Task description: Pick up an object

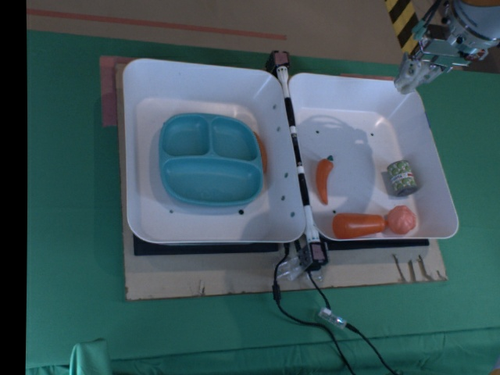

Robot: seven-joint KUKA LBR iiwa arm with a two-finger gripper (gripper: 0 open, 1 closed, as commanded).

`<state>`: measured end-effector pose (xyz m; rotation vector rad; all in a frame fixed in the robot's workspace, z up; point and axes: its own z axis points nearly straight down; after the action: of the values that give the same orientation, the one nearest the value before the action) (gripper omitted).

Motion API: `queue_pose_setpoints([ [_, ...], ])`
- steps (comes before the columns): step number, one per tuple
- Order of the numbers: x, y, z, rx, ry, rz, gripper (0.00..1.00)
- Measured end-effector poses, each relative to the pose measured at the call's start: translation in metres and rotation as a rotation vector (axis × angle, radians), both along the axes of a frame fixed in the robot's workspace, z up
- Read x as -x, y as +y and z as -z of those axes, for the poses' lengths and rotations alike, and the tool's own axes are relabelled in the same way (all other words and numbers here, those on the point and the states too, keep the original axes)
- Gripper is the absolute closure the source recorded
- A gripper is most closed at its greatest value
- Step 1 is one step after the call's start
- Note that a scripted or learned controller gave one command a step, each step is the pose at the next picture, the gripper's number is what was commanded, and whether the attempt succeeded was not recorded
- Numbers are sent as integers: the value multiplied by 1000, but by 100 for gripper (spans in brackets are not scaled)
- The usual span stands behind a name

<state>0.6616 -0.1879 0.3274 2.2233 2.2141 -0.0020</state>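
The hand [409, 79] is hovering over the far right corner of the right bin [355, 100], grasping nothing; whether it is released or clenched I cannot tell. In that bin an orange chili pepper [323, 179], a small green can [402, 177], a carrot [358, 225] and a pink ball [401, 219] are lying. A teal divided plate [209, 159] is sitting in the left bin [148, 84].

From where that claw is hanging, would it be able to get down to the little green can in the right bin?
Probably yes. The claw hangs above the right bin's far right corner, and the green can stands apart from the other toys with bare floor around it and nothing lying over it.
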Motion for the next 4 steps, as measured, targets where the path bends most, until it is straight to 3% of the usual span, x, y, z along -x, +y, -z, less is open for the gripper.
queue_pose_setpoints([
  [1,-17,11,4,1,-3,-1,100],
  [2,-39,17,-16,1,-3,-1,100],
  [3,-16,63,-20,-2,0,-2,100],
  [4,36,73,9,-1,0,0,100],
])
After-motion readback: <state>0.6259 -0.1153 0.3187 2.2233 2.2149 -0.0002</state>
